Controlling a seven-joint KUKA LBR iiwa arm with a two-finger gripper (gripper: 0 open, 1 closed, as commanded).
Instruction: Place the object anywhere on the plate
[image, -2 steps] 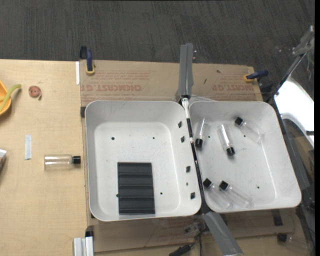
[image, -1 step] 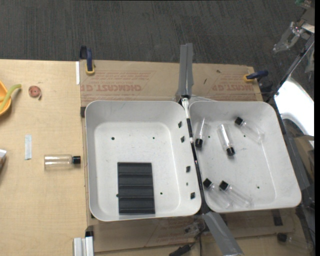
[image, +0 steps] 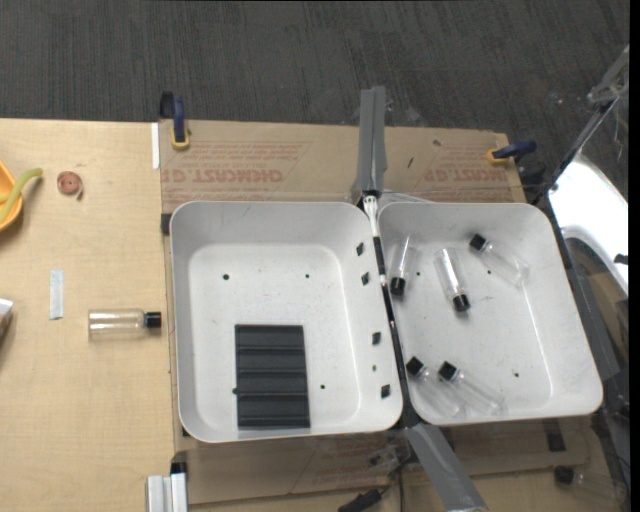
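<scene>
- Objs: clear plastic vials w/ black caps, e.g. vial, all in the bin right of the black ridged plate.
- Handling (est.): light, stiff, slick, prone to roll; grip across mid-body, not the cap.
- Arm: pale link, prob. the arm, far right of plate, beyond the bin.
- Tool state: can't tell.

Left bin: floor mostly bare; only a dark ribbed plate lying flat at the front centre, with open room behind it and to both sides. Right bin: five clear black-capped vials scattered — one against the shared wall, one mid-floor, one toward the back, two at the front left. Bare floor along its right side. Raised rims between the bins.
</scene>
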